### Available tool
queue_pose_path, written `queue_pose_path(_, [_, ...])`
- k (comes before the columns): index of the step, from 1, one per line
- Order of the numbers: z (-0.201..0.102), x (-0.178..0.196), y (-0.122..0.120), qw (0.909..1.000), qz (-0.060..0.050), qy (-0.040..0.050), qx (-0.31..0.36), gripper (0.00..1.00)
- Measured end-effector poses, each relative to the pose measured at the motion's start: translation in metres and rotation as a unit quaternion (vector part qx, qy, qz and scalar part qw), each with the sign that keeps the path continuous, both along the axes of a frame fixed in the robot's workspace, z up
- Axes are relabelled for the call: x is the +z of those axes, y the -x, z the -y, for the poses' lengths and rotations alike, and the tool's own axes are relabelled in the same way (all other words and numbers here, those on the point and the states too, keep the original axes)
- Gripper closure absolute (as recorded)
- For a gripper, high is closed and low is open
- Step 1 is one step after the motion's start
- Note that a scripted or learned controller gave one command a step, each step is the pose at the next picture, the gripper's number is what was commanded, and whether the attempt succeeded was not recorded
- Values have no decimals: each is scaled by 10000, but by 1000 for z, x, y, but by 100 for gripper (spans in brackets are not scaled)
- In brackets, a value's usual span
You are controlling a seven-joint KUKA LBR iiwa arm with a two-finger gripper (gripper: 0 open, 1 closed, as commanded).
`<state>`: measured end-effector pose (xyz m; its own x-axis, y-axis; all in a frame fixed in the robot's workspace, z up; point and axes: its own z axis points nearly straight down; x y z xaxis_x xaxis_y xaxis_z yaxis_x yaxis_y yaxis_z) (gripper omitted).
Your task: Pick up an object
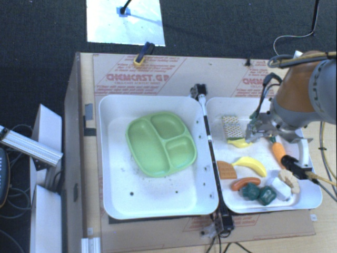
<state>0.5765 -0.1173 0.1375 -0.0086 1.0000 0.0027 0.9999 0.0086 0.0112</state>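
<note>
Left bin (118, 194): holds a green divided plate (160, 143).
Right bin (310, 196): holds toy foods, among them a banana (251, 165), a carrot (278, 152) and a waffle (232, 126).
Gripper (253, 132): low over the right bin, beside the waffle; finger state cannot be told.

The arm (308, 91) comes in from the right side of the picture; it is grey, with a wide orange band near the wrist; thin cables loop over its top; the wrist bends down and to the left; the gripper (251, 133) hangs low at the end, pointing down; its fingers are too small and dark to tell apart.
</note>
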Motion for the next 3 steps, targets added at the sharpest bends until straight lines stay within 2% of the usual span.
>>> queue_pose_path(1, [0, 0, 0, 10000, 1, 1, -1, 0])
queue_pose_path(2, [-20, -51, -35, 10000, -27, 24, -29, 0])
queue_pose_path(3, [-20, -42, -35, 10000, -32, 19, -10, 100])
